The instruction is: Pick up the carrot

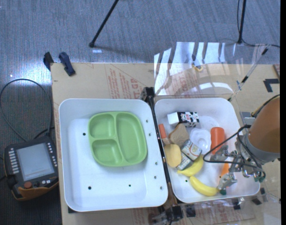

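Note:
The carrot point(217, 137) is an orange tapered piece lying in the right bin point(229, 108), thick end toward the back. Its thin end point(224, 168) shows as an orange sliver beneath the gripper's hardware. My gripper point(233, 170) hangs low over the bin's front right corner, right above that thin end, with a black cable looping across the carrot's middle. Whether the carrot is gripped is hidden by the wrist parts.
Beside the carrot lie a white cup point(200, 138), a can point(191, 150), two bananas point(192, 167) point(202, 186), a yellow lemon-like fruit point(173, 155), bread point(179, 134) and a cow-print carton point(183, 118). The left bin point(77, 172) holds a green divided plate point(118, 138).

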`<state>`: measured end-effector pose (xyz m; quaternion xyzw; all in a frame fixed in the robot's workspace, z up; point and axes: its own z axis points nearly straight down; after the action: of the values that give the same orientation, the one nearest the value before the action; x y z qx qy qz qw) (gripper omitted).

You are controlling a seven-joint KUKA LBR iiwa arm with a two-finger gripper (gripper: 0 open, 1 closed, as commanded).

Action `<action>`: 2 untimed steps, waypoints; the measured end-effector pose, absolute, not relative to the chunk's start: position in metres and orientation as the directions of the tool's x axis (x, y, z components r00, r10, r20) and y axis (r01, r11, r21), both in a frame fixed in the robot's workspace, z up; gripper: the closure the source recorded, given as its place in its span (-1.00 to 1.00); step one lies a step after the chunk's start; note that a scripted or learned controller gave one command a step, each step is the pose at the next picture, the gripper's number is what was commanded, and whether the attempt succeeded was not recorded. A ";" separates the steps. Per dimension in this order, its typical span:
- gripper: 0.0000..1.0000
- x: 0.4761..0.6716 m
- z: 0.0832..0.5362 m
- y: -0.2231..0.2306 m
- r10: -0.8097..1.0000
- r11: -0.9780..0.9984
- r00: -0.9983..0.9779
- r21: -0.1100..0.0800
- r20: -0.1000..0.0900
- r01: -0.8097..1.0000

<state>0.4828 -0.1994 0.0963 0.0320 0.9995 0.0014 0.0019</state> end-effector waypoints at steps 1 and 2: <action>1.00 0.483 0.106 -0.199 0.072 0.997 -0.997 0.005 -0.006 0.072; -1.00 0.483 0.105 -0.199 0.073 0.997 -0.997 0.006 -0.005 0.073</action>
<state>0.4831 -0.1990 0.1054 0.0365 0.9993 0.0030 0.0026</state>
